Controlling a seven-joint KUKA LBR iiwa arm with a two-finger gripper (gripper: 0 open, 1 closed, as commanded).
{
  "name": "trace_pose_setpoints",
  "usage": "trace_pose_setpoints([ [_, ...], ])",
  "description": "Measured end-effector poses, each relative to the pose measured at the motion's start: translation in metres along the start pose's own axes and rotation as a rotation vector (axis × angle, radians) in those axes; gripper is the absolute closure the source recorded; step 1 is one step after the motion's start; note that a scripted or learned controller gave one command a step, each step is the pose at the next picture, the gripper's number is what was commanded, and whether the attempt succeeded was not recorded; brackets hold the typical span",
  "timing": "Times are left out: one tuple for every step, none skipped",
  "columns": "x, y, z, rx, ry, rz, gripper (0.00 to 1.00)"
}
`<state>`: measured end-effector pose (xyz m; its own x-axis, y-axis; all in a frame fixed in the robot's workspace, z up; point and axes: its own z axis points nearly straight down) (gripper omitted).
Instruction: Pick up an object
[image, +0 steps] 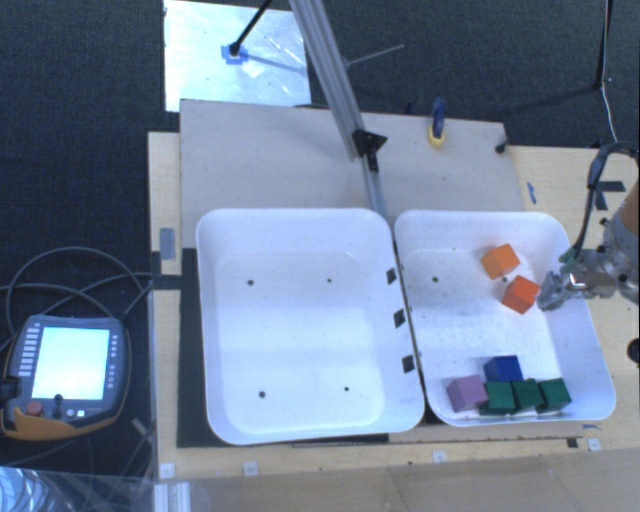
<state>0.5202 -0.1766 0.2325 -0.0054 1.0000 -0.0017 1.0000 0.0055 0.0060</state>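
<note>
— Near the right bin's (590, 330) far right wall lie two orange cubes: one (520, 294) just beside the gripper (553, 294), the other (500, 261) a little up and left of it. Which one should the arm take?

— The nearer cube looks the likely target. It sits just left of the gripper's tip, close enough that the two may be touching, though the view does not settle that.

— Does the gripper have it already?

— Not that the view shows. The cube lies beside the tip, not between anything, and whether the gripper is parted or closed cannot be told at this size and angle.

— So how should the step go?

— The arm would do well to centre over the cube rather than come at it from the side, or it risks shoving the cube toward its twin. The cube sits turned on the floor, so the wrist should line up with two flat faces, not corners. Then descend straight and close squarely.

— Anything else in the way?

— No. The blue block (503, 368), green blocks (522, 396) and pink block (465, 392) cluster at the near edge, well apart. The left bin (215, 260) plays no part.
</note>
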Motion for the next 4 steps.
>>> trace_pose_setpoints([
  [0.059, 0.018, -0.004, 0.002, 0.004, -0.007, 1.0],
  [0.115, 0.048, -0.008, 0.002, 0.004, -0.006, 1.0],
  [0.162, 0.071, -0.016, 0.001, 0.004, -0.005, 1.0],
  [0.214, 0.091, -0.001, 0.004, 0.003, -0.005, 1.0],
])
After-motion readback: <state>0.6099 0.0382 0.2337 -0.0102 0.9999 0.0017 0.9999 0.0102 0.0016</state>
